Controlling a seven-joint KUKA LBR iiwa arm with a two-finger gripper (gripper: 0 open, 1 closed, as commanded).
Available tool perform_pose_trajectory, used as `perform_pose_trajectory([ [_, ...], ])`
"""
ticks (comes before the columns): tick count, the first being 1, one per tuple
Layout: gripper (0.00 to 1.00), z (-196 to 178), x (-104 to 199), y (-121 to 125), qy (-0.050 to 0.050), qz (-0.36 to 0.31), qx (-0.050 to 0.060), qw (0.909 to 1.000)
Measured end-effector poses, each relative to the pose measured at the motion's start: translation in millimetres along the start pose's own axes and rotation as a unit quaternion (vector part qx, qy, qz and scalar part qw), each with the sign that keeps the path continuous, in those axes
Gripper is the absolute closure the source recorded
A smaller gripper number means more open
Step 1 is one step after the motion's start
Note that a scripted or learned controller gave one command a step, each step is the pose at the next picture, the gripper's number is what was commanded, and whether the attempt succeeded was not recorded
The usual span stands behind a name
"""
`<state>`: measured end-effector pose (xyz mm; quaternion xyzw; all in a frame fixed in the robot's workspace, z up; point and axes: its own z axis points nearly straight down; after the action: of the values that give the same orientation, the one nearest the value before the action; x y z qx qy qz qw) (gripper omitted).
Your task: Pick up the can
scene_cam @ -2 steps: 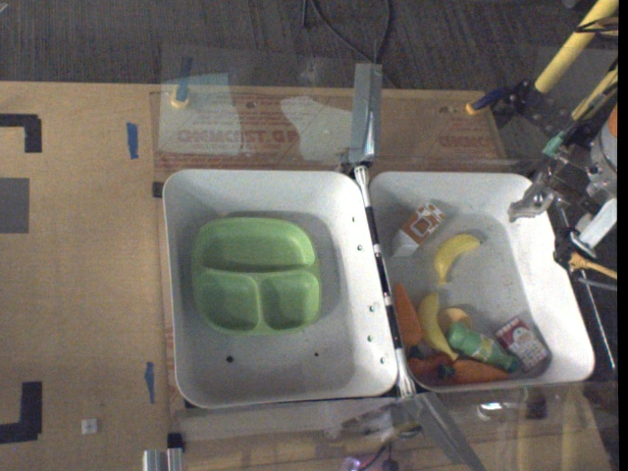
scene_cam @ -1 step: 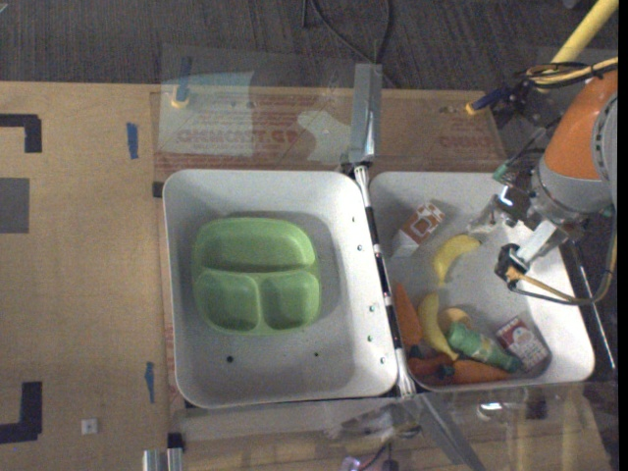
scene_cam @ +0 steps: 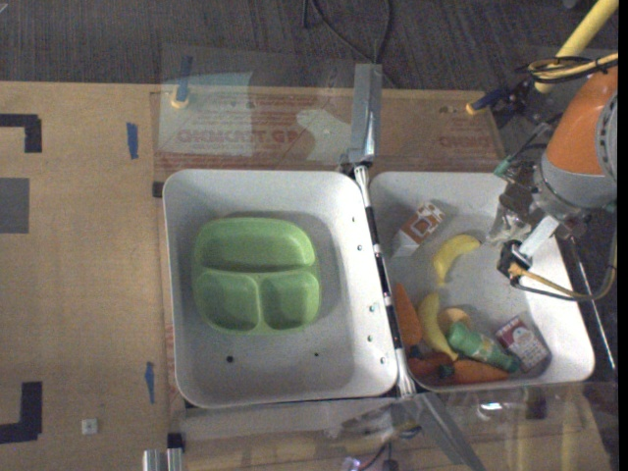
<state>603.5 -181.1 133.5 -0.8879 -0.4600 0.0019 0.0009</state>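
Pale wooden bench (scene_cam: 78,292), left bin (scene_cam: 183,292) and right bin (scene_cam: 491,199) side by side

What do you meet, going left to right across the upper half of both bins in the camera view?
Green divided tray → small orange-and-white carton → upper banana → gripper.

Red print on clear panel (scene_cam: 245,135), unreadable

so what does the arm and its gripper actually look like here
The arm is grey with a broad rounded orange band above the wrist. Yellow and dark cables loop over it. The gripper is pale metallic grey, small and angular; finer detail is too blurred to tell.
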Motion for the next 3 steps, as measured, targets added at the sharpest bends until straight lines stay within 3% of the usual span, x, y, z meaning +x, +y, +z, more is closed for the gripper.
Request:
perform_pose_trajectory([
  [1,1.0,15,17,65,0.001,-0.081,-0.003,0.9967],
  [2,1.0,-3,73,0,0.001,-0.01,0.0,1.0],
  [3,1.0,45,45,47,0.001,-0.034,-0.004,0.9994],
])
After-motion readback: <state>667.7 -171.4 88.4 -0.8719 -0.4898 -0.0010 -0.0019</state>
